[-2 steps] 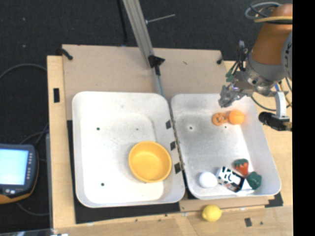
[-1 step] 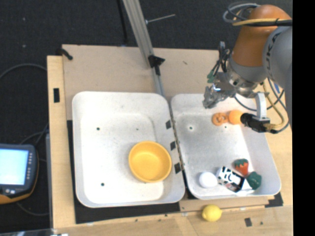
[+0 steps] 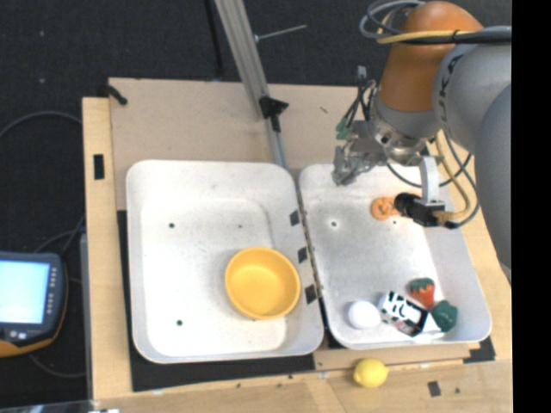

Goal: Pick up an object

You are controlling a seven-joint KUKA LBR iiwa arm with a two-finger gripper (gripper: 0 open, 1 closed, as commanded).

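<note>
One orange piece (image 3: 382,206) lies near the claw (image 3: 344,172), whose opening I cannot tell.

Grey arm (image 3: 482,84) reaches in from right, orange band (image 3: 422,50) above wrist — gripper (image 3: 344,172) pointing down-left, hanging low — finger state unclear.

A yellow bowl (image 3: 263,282) sits in a white bin (image 3: 172,231). The other white bin (image 3: 362,239) holds a white ball (image 3: 362,314), a small orange piece (image 3: 382,207) and a black-and-white patterned toy (image 3: 404,312).
</note>
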